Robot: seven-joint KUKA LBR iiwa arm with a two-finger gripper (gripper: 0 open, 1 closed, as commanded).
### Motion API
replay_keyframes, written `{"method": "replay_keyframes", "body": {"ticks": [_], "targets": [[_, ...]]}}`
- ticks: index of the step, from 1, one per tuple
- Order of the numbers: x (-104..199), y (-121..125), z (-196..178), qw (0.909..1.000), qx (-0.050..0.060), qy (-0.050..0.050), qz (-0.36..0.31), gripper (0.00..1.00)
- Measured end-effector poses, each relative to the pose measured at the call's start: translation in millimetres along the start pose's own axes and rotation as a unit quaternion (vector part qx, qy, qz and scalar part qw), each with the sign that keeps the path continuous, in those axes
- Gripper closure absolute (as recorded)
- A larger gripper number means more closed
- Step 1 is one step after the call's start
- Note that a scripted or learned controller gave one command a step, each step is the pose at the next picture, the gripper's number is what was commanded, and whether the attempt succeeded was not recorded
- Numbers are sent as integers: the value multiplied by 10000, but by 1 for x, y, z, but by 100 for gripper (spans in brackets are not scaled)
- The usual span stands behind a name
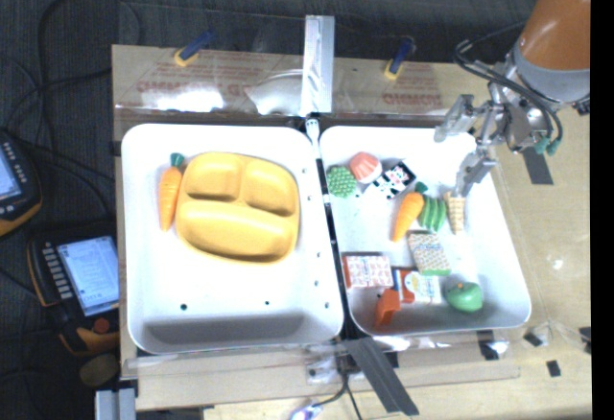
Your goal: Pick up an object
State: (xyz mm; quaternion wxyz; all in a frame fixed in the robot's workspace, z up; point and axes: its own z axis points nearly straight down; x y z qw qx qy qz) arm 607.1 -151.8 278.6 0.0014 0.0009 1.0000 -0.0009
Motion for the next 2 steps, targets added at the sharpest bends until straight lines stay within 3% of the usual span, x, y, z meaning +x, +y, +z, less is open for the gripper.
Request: {"method": "replay_keyframes", "body": {"ticks": [1, 2], "targets": [[-2, -4, 138, 9999, 3, 3, -111, 0], [-15, 3, 163, 9989, 32, -169, 426, 0]]}}
